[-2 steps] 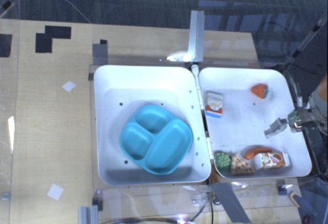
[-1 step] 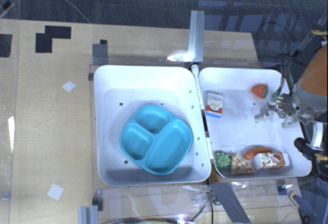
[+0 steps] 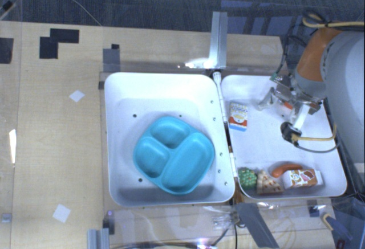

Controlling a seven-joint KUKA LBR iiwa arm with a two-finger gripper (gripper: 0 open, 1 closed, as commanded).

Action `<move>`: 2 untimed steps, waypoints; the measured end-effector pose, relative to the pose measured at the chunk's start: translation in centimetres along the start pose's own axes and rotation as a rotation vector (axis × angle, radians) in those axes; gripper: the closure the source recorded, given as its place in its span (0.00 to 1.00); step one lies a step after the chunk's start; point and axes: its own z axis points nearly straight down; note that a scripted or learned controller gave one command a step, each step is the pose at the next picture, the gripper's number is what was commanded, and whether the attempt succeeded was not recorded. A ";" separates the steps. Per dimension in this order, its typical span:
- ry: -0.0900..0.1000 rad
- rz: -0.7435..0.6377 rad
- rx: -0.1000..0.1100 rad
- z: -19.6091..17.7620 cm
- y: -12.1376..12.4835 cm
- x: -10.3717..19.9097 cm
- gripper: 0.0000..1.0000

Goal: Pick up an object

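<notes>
Nearest us, along the front wall of the right bin, we see a green packet, a snack bag, a juice pouch and a red sausage-like piece bunched together. Beside them, the left bin holds a blue divided plate. Farther back, a small carton lies by the divider. Above the right bin's back half hangs the gripper, nothing visibly pinched; we cannot tell its spread.

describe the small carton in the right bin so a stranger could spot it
Look in the right bin, against the wall it shares with the left bin. The carton lies alone there, away from the pile along the near edge; it is white with a red bottom band.
</notes>
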 end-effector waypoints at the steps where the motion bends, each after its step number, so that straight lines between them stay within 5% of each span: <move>1: -0.001 -0.368 0.004 -4.6 4.1 0.4 0.00; 2: -0.001 -0.524 0.005 -10.5 2.4 -2.3 0.00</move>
